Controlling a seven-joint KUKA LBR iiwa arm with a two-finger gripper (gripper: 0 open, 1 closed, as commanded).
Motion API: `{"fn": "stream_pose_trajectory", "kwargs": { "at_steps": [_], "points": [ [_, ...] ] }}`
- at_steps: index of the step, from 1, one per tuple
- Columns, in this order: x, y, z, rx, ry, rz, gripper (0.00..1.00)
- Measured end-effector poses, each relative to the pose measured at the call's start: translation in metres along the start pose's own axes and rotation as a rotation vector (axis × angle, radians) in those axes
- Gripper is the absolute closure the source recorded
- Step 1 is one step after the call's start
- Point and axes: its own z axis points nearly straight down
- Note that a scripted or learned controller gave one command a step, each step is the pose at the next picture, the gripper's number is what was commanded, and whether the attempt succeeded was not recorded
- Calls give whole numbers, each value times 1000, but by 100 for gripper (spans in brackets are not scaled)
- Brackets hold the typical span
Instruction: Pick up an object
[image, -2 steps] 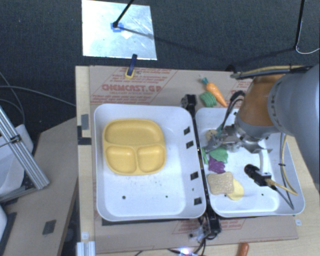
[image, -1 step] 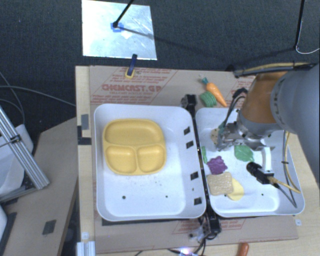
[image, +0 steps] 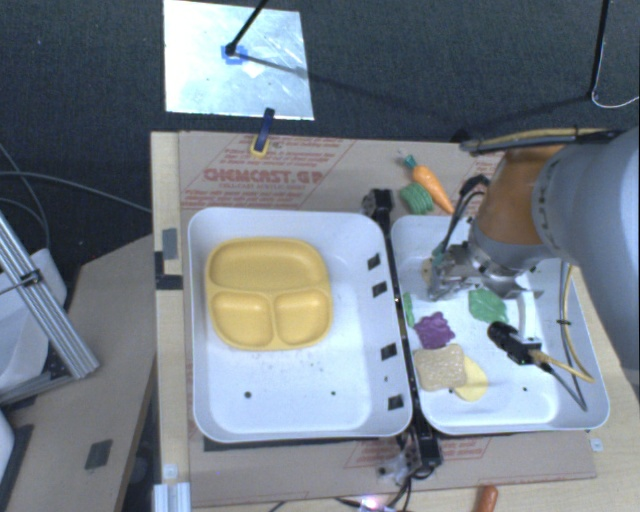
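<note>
My gripper (image: 438, 280) hangs low over the upper left part of the right bin (image: 560, 408), at the end of the grey arm with the orange band. A purple grape cluster (image: 433, 328) lies just below it. Further down sit a slice of toy bread (image: 440, 367) and a pale yellow piece (image: 472, 383) touching its right side. A green leafy toy (image: 487, 303) lies to the right of the gripper, partly under the wrist. What is directly under the gripper is hidden.
The left bin (image: 205, 340) holds a yellow divided plate (image: 268, 292) in its upper half. A toy carrot (image: 430, 180) and a green toy (image: 415, 198) lie on the cardboard beyond the right bin. A foil sheet (image: 238, 60) lies on the floor behind.
</note>
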Motion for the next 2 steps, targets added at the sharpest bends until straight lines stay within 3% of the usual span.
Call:
{"fn": "stream_pose_trajectory", "kwargs": {
  "at_steps": [1, 2],
  "points": [
    [0, 0, 0, 0, 0, 2, 0],
    [-61, 27, -1, -3, -4, 6, 0]
  ]
}}
